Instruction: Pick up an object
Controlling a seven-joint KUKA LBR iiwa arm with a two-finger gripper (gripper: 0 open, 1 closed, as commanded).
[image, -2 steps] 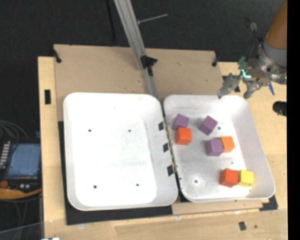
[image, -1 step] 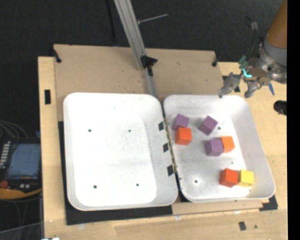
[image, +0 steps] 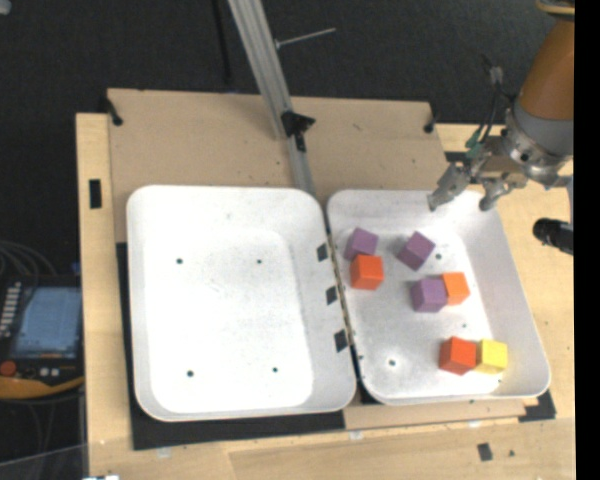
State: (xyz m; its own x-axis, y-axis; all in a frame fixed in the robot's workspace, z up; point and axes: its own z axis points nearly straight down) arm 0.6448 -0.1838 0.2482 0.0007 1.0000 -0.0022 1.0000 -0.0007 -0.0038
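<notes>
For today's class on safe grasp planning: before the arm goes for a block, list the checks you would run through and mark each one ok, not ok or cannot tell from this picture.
1. Gripper carries nothing: ok, fingers apart with only the bin floor between them.
2. Gripper is over the bin with the blocks: ok, it hangs above the far corner of the right bin.
3. A block stands free for a grasp: ok, the purple block nearest the gripper has space on all sides.
4. Touching pairs avoided: not ok for the red block and yellow block, which sit side by side.
5. Gripper height above the floor: cannot tell.
</notes>
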